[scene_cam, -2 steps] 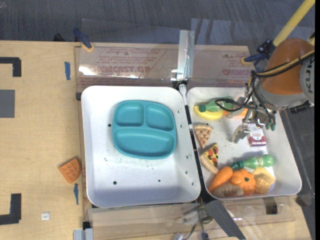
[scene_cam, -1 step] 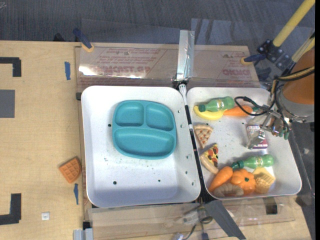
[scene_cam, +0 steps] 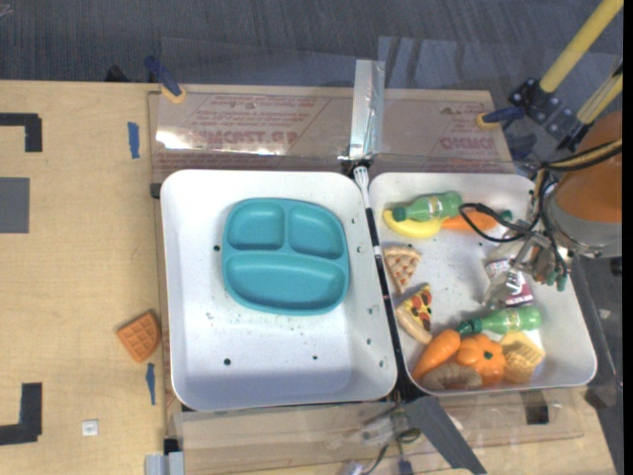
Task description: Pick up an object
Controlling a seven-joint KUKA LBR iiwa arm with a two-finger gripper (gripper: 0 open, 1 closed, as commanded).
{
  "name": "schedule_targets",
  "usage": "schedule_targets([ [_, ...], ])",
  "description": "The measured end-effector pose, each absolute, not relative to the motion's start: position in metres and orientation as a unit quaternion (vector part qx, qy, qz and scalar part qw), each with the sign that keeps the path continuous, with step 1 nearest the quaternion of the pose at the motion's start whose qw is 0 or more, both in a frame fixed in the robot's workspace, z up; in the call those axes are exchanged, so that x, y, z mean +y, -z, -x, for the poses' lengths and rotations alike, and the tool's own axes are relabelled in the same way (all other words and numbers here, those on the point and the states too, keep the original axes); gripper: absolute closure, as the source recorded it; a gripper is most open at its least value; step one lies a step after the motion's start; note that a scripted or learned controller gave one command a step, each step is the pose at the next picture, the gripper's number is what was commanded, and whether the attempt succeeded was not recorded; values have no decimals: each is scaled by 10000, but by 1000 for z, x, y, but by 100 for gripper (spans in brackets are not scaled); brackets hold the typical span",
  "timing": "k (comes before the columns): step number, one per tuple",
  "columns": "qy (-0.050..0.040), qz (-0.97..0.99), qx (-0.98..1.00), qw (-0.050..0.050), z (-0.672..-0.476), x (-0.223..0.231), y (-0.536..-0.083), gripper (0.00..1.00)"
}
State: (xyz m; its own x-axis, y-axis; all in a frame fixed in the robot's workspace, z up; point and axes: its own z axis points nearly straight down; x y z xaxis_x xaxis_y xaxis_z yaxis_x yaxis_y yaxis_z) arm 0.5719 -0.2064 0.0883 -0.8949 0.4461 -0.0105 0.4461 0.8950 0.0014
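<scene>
Arm reached in from the right; gripper (scene_cam: 516,277) hung low over the right bin (scene_cam: 572,369), in the middle of its right half. Fingers blurred against the clutter, so couldn't tell open or closed, nor whether anything sat between them.

Nearest candidate: green bottle (scene_cam: 506,320), lying on its side just below the gripper, touching the waffle piece (scene_cam: 524,349) and the orange pumpkin (scene_cam: 483,352). Judged light, hollow, stiff plastic, smooth and prone to roll; best pinched across the body mid-length, not at the cap end. Tight neighbours likely to snag a finger.

Also in that bin: second green bottle (scene_cam: 435,207) on a banana (scene_cam: 413,227) near the far wall, pizza slices (scene_cam: 402,265), carrot (scene_cam: 435,352). All looked like toy food, light and rigid.

Left bin (scene_cam: 188,295) held a teal divided plate (scene_cam: 287,255). Stray waffle (scene_cam: 138,335) on the bench outside.

Writing: red print on the cardboard behind the bins, upside down, not legible. No brand readable on the bottles.
</scene>
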Motion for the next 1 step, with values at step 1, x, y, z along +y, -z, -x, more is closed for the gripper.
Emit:
schedule_targets([
  [1,-9,-2571,9664,66,-554,-210,-89,0],
])
